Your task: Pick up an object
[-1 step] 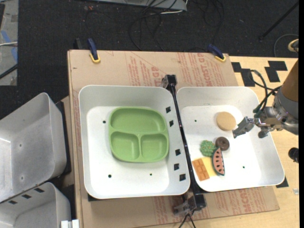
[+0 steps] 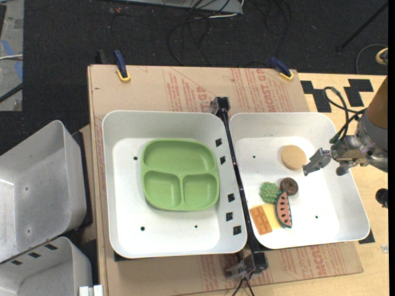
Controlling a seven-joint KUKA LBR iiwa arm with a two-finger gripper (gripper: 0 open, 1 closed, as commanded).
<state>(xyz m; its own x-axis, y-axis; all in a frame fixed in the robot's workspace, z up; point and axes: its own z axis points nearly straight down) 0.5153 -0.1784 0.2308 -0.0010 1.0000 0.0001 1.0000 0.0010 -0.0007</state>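
The right bin (image 2: 321, 128) holds a tan round cookie-like piece (image 2: 293, 156), a brown ring-shaped doughnut (image 2: 288, 186), a green broccoli piece (image 2: 269, 192), a watermelon slice (image 2: 283, 209) and an orange cracker-like block (image 2: 260, 219). My gripper (image 2: 316, 161) hangs over the right bin just right of the tan piece, reaching in from the right edge. Nothing shows between its fingers.
A green divided plate (image 2: 181, 175) lies in the left bin (image 2: 123, 134). Both bins rest on a cardboard sheet (image 2: 185, 85) held by clamps. Two more white bins (image 2: 37, 184) stand off to the left. Cables run across the dark floor behind.
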